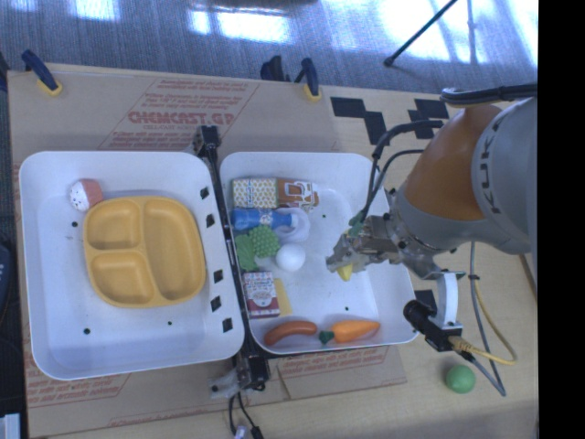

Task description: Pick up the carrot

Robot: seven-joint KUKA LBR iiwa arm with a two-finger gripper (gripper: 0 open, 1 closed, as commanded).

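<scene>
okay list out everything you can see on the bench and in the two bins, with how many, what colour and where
Divided plate: 1, yellow, middle of left bin.
Small rounded item: 1, red and white, left bin's far left corner.
Carton: 1, tan and brown, far end of right bin.
Bottle-like item: 1, blue, just below the carton.
Bumpy item: 1, green, left side of right bin.
Ball: 1, white, beside the green item.
Small packet: 1, red and white, near left of right bin.
Sausage: 1, red-brown, near edge.
Carrot: 1, orange, right of sausage.
Ball: 1, green, on the bench outside.
Pincer: 1, grey, above the right bin, apart from the carrot.
</scene>
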